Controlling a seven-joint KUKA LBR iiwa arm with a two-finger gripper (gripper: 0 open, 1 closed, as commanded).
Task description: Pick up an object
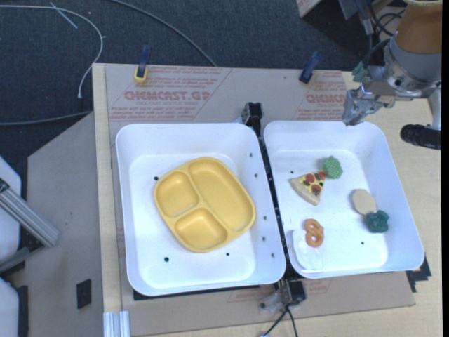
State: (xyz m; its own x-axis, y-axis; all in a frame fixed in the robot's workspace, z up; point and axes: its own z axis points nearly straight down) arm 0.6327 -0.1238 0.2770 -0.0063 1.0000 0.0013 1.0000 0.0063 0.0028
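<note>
Nearest you in the right bin (393, 258) lies a pretzel (313, 232); beyond it sit a tan cookie (363, 201), one pizza slice (309, 186) and two green broccoli pieces (332, 167). The left bin (140, 258) holds one yellow divided tray (204, 203). Farther back over the cardboard-covered surface (175, 93), the gripper (353, 112) hangs above the right bin's far rim; you cannot tell how the jaws stand.

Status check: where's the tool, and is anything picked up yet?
Tool hovering over right bin's far edge, nothing held. Pizza slice, pretzel, and other food lying in bin. Nothing in the way.
</note>
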